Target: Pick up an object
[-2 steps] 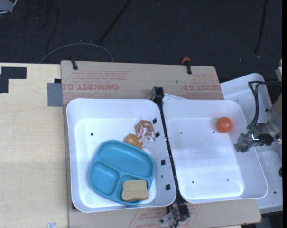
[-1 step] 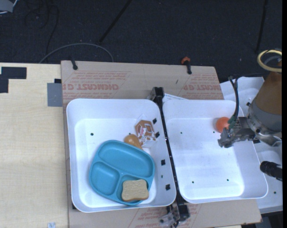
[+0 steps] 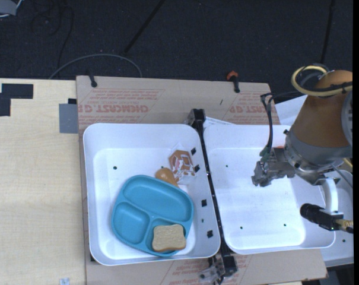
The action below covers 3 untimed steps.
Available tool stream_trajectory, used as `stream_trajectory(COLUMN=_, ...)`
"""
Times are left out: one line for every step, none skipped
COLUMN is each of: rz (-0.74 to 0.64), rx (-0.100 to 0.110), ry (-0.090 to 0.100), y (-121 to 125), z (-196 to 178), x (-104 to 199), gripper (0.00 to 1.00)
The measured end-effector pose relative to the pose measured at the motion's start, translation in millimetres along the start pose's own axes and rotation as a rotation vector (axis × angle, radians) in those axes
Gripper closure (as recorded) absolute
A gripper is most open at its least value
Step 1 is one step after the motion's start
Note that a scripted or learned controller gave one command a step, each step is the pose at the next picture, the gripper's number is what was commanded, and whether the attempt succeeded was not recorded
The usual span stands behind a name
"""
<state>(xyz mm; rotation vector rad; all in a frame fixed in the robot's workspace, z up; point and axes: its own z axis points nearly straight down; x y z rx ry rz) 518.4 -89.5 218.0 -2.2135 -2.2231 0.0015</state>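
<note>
The brown cardboard sheet [image 3: 137, 100] under the bins carries red printing at the upper centre, upside down and too blurred to read.

The arm [image 3: 321, 117] is cut off by the right edge, its pincer [image 3: 261, 177] too small to read.

A dark, speckled carpet floor [image 3: 167, 34] fills the top of the scene, crossed by thin black cables [image 3: 146, 19]. Below it on the left lies a pale wooden bench top [image 3: 31, 183] with black square markings [image 3: 10, 97]. A brown printed cardboard sheet [image 3: 143, 103] lies beside it.
</note>
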Motion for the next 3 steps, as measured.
stream_trajectory(rz=-0.002, rx=-0.002, ry=0.0, y=6.5, z=-11.0, x=55.7, gripper=1.0)
stream_trajectory(rz=0.001, rx=0.002, ry=-0.001, y=9.1, z=0.3, x=104.2, gripper=1.0)
stream_trajectory(rz=0.0, rx=-0.001, ry=-0.001, y=15.2, z=-11.7, x=152.5, gripper=1.0)
